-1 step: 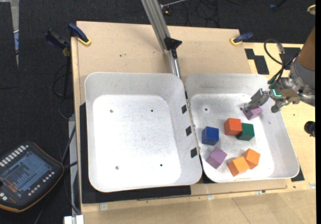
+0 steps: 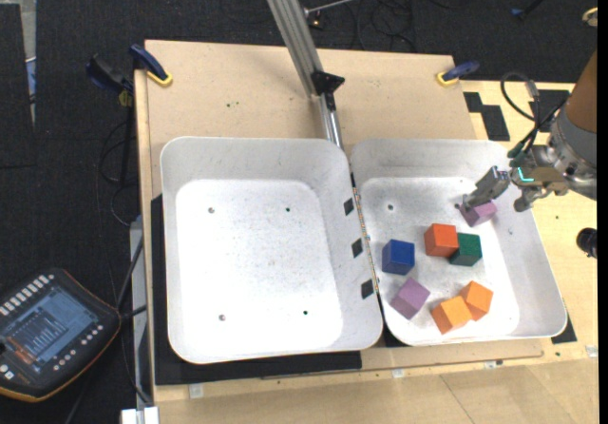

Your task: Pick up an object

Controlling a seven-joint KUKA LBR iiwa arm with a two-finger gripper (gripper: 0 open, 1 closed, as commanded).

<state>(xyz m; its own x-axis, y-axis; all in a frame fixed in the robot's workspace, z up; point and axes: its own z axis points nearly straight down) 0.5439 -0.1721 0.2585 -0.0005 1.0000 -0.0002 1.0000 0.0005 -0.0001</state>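
Observation:
My gripper [image 2: 489, 196] reaches in from the right and hangs over the far right part of the right bin [image 2: 532, 265]. Its tip is right at a light purple block [image 2: 484, 213], which lies or hangs just below it; I cannot tell whether the block is held. Lower in the same bin are an orange-red cube [image 2: 440, 239] touching a dark green cube [image 2: 466, 248], a blue cube [image 2: 398, 256], a second purple cube [image 2: 410, 298], and two orange cubes [image 2: 449, 314] [image 2: 478, 298] side by side near the front wall.
The left bin [image 2: 190, 222] stands beside the right one, their walls meeting in the middle. A metal pole [image 2: 290, 18] slants in from the top to the bins' back edge. A teach pendant [image 2: 47, 332] lies at the bottom left, off the bench.

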